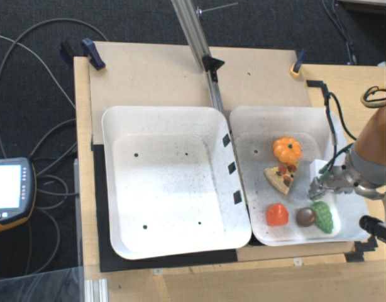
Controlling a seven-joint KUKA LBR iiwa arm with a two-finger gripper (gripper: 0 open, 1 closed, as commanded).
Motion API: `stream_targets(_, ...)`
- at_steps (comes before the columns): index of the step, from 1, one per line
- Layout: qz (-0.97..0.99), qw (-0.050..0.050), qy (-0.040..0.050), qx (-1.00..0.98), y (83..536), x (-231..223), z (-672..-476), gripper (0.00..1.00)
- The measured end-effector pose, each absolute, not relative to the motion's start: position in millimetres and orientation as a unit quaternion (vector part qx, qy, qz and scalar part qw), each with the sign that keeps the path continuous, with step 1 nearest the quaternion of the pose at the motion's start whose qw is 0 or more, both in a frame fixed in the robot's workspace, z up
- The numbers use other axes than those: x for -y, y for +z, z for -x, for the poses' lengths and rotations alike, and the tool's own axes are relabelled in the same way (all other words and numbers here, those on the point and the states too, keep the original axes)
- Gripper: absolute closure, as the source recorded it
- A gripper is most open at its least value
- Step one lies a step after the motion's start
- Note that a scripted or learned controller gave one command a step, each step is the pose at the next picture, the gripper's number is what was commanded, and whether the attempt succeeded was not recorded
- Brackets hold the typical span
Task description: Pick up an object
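Altogether five toy foods [287,150], right bin [256,124]

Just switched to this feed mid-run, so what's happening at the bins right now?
The arm reaches in from the right, with its gripper low over the right bin, just above the green leafy toy and the brown piece. Nothing is visibly between its fingers. An orange pumpkin, a pizza slice and a red tomato also lie in that bin. The left bin sits alongside.

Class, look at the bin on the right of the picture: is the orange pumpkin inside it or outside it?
Inside. The orange pumpkin sits on the floor of the right bin, within its rim, just above the pizza slice.
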State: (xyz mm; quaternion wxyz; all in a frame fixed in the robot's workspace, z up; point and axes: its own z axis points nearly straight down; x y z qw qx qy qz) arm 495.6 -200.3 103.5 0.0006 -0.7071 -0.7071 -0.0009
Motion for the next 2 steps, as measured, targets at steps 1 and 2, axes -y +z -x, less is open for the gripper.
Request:
stream_targets(1,0.707,-0.003,-0.0011,0.707,151,209,-495.6,1.0)
stream_targets(2,0.707,-0.003,-0.0013,0.707,197,211,-490.5,1.0)
